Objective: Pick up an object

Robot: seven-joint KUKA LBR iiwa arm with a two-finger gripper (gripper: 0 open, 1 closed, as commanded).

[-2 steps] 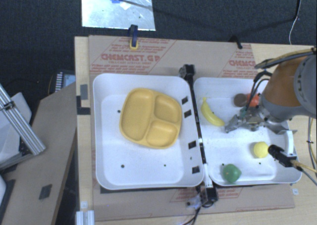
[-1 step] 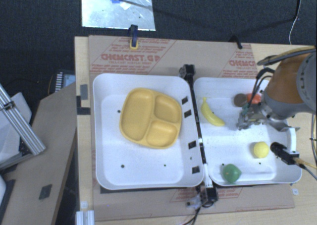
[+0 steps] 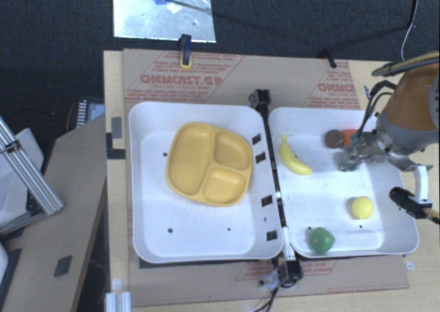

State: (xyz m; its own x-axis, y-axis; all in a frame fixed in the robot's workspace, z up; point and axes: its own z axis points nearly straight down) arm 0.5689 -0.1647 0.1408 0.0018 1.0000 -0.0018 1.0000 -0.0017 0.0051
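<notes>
step: arm's jaws (image 3: pixel 349 159) low in the right bin (image 3: pixel 392 238), by a brown round piece (image 3: pixel 334 139) at its far edge | jaws: can't tell open or closed | advice: centre over one item, drop straight | target: banana (image 3: pixel 294 158), yellow, curved, lying flat just left | also: lemon (image 3: pixel 361 207), green fruit (image 3: pixel 320 239)
</notes>
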